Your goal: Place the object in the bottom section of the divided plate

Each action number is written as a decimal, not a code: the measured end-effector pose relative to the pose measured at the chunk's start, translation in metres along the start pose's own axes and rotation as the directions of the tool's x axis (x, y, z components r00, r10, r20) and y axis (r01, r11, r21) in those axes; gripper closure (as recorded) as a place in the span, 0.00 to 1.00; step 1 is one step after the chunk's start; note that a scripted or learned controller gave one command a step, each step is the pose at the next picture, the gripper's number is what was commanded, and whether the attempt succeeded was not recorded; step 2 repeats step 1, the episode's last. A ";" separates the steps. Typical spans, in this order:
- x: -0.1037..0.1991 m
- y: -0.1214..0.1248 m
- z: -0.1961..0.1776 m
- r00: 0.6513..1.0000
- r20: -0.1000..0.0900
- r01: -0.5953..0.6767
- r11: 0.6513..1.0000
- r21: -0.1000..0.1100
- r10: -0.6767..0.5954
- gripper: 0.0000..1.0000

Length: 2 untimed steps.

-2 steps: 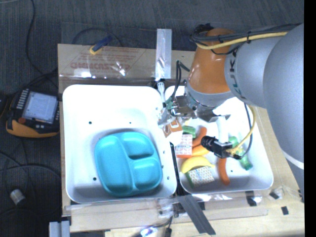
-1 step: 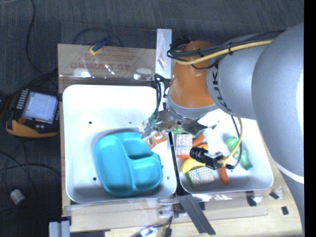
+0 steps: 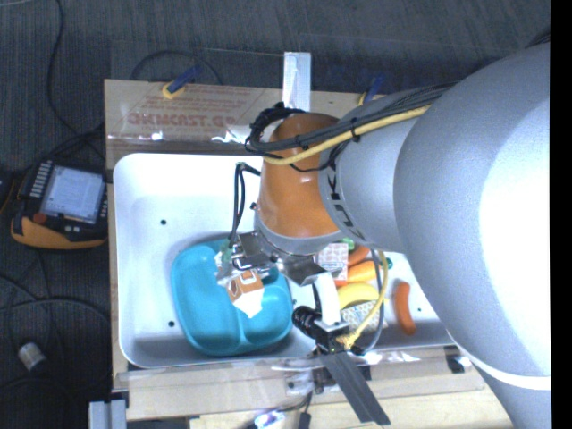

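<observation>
One blue divided plate [image 3: 207, 315] is seen low in the left bin [image 3: 143, 195], close to that bin's near wall and slightly right of its middle. Its left and lower parts are in plain sight, while its upper right part is covered by the wrist of the arm [image 3: 299, 195]. The dividers of the plate are mostly hidden, so the sections cannot be told apart.

A small white and orange piece [image 3: 248, 293] is seen over the right side of the plate, directly under the gripper [image 3: 243, 271]. It cannot be told whether this piece is the object or a part of the tool, nor whether it lies on the plate or is held above it. Whether the gripper is open or closed cannot be told either, since it is viewed from above and masked by its own mount and cabling.

The orange band of the arm is placed above the plate's far edge, and a bundle of black and yellow cables [image 3: 357, 123] is run along it.

In the right bin [image 3: 433, 333], largely covered by the arm, two orange items [image 3: 404, 307] and a yellow one [image 3: 357, 315] are gathered near the wall shared with the left bin.

Both bins are carried by a brownish counter [image 3: 170, 119], with a blue clamp [image 3: 181, 80] fixed at its far edge. On the dark floor [image 3: 54, 61] to the left, a handheld pendant [image 3: 64, 199] with a lit screen is laid.
</observation>
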<state>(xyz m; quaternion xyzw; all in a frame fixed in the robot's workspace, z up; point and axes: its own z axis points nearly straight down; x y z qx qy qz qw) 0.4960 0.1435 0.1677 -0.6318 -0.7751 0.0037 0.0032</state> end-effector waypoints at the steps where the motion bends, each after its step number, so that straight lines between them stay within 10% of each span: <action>1: 0.000 0.000 0.000 1.000 0.000 0.000 1.000 -0.001 0.000 0.00; 2: 0.000 0.000 0.000 1.000 0.000 0.000 1.000 -0.001 0.000 0.00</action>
